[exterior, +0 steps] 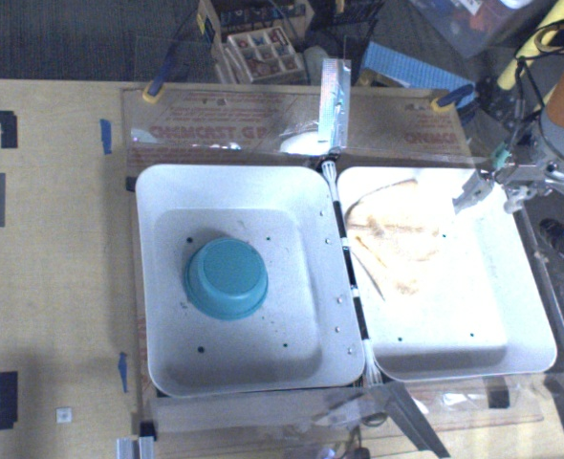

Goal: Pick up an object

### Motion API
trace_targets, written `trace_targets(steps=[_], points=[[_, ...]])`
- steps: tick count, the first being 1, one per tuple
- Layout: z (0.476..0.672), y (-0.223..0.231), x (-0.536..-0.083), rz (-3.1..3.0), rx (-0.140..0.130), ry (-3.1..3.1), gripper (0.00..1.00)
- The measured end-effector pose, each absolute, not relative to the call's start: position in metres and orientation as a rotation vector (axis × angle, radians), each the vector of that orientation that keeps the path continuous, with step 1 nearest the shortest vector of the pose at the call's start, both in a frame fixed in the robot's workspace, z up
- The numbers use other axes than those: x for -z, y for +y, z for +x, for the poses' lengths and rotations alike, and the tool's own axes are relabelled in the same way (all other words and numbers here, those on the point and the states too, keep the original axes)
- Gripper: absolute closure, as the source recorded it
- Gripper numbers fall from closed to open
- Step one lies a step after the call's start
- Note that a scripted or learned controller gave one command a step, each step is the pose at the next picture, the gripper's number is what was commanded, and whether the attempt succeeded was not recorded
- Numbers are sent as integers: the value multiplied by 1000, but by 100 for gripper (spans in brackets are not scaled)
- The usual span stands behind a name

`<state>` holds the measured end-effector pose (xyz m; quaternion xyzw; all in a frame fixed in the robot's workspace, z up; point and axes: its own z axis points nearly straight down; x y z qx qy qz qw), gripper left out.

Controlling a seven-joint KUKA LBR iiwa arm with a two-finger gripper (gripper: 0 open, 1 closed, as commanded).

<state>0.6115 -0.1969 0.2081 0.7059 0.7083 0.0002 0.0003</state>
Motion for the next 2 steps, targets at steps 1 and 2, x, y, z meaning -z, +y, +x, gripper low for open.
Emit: trace_targets(steps=[1,2], points=[[592,-195,-191,2323,0,2117,0],[641,-133,-157,2128,-3,2305,0]])
